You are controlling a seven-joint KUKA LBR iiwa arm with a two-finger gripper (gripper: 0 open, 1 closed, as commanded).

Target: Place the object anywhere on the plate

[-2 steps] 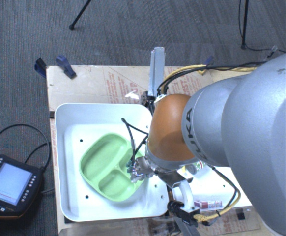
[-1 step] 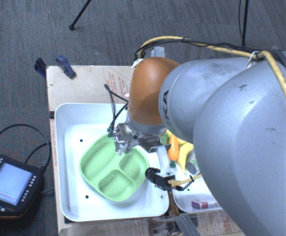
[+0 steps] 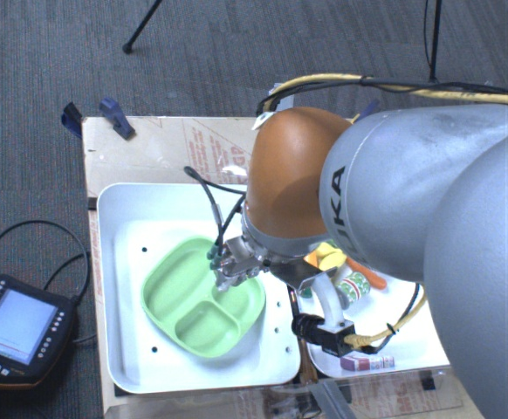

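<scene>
Grey arm (image 3: 411,199), one, looming nearest, blocking right bin (image 3: 429,352). Gripper (image 3: 228,273) hovering over one green plate (image 3: 203,299) in left bin (image 3: 123,234); claw state: cannot tell. Teach pendant (image 3: 18,328) lying on floor.

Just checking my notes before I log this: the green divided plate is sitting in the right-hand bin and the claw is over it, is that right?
Not quite. The camera view shows the green divided plate in the left-hand bin, not the right-hand one. The rest holds: the claw is over the plate.
</scene>
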